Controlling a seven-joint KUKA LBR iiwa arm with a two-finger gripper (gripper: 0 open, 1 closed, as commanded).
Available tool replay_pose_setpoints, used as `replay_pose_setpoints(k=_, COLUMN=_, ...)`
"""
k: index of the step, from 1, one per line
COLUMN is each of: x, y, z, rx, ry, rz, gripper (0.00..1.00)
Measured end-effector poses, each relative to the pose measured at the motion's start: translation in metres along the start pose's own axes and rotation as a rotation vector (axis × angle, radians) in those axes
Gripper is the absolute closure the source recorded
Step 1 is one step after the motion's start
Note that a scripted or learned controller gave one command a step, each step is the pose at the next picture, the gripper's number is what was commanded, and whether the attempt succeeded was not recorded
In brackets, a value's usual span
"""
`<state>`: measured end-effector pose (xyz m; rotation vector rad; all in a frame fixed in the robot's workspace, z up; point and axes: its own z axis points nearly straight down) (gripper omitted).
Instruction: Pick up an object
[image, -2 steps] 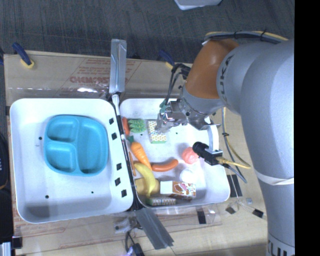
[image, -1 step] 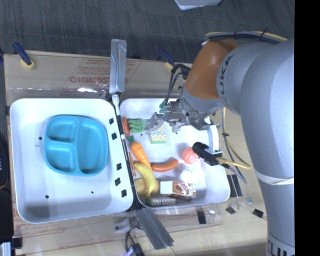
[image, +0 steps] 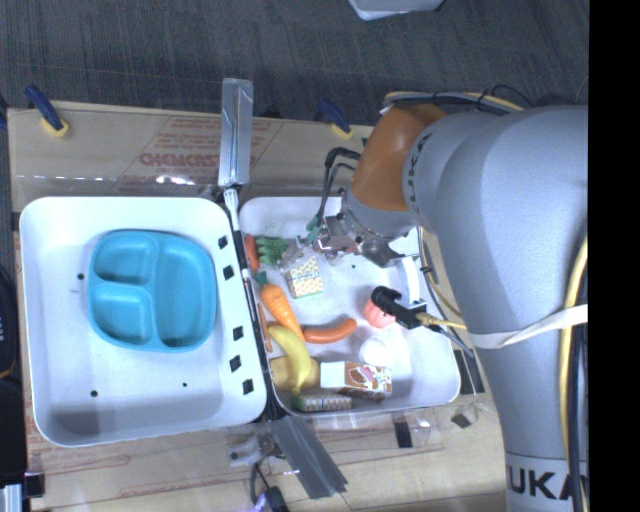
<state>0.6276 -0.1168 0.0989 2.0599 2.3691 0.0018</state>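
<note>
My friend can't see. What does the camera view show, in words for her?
A big grey robot arm reaches from the right and lowers its gripper into the right white bin, which holds toy food like a carrot, a banana and a sausage. The left white bin holds a blue divided plate.

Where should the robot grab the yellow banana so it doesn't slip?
Probably around the middle of the banana, coming straight down from above with the fingers across its narrow width. It lies flat and curved in the right bin, crowded by the carrot and the small box, so its ends look harder to reach.
</note>
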Motion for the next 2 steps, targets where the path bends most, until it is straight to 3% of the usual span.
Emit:
replay_pose_setpoints(k=1, x=0.002, y=0.0, z=-0.008, rx=0.004, ry=0.003, rz=-0.004, gripper=1.0)
replay_pose_setpoints(k=2, x=0.047, y=0.001, z=-0.128, rx=0.002, ry=0.001, rz=-0.22, gripper=1.0)
